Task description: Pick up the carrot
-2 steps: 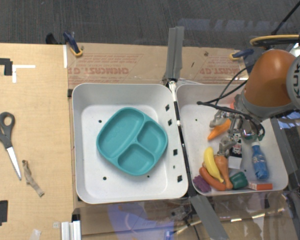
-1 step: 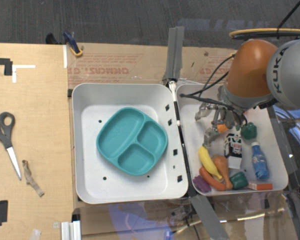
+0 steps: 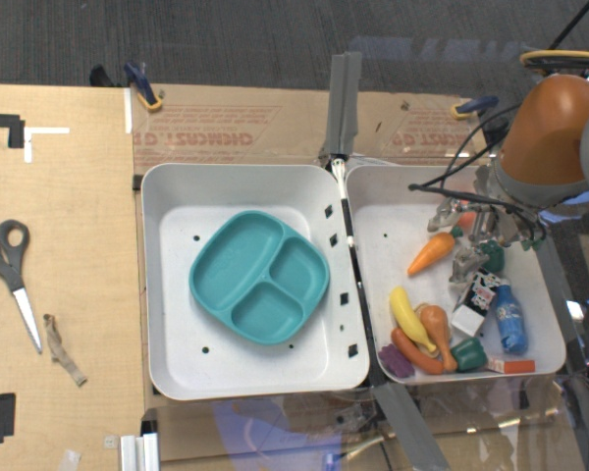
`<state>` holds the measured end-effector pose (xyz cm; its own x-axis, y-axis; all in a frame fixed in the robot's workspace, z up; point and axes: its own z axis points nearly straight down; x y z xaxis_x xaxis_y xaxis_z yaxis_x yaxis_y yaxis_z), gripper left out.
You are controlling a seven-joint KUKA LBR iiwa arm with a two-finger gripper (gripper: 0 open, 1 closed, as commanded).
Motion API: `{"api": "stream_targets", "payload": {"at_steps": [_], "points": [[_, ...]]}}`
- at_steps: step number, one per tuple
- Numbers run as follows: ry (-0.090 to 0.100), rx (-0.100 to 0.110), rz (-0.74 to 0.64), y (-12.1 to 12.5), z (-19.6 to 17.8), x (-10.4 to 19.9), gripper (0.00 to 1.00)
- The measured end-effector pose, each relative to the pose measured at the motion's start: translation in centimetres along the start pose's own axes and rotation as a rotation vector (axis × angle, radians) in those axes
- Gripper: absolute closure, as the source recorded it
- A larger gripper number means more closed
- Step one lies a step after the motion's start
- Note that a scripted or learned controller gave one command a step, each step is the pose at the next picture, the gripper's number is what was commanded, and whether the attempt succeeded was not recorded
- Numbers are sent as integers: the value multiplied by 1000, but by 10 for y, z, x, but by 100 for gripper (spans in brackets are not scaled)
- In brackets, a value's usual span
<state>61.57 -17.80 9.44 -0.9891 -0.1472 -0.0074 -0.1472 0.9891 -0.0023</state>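
Note:
The carrot [image 3: 432, 252], orange with a small green top at its upper right end, lies tilted in the right bin [image 3: 373, 226], in the bin's upper middle. My gripper [image 3: 467, 261] hangs from the orange-banded wrist [image 3: 558, 130] just right of the carrot's thick end, low over the bin. The carrot rests on the bin floor beside the gripper, and nothing shows it being held. The gripper's tips blend into the grey clutter below them.
Below the carrot lie a yellow banana [image 3: 409, 316], orange toy foods [image 3: 424, 346], a purple piece [image 3: 396, 363], a green block [image 3: 468, 354], a white box [image 3: 474, 304] and a blue bottle [image 3: 508, 322]. The left bin holds a teal divided plate [image 3: 260, 276]. Scissors [image 3: 10, 263] lie far left.

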Motion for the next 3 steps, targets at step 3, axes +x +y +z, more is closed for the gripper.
{"api": "stream_targets", "payload": {"at_steps": [3], "points": [[2, -2, -161, 76, 1, 25, 0]]}}
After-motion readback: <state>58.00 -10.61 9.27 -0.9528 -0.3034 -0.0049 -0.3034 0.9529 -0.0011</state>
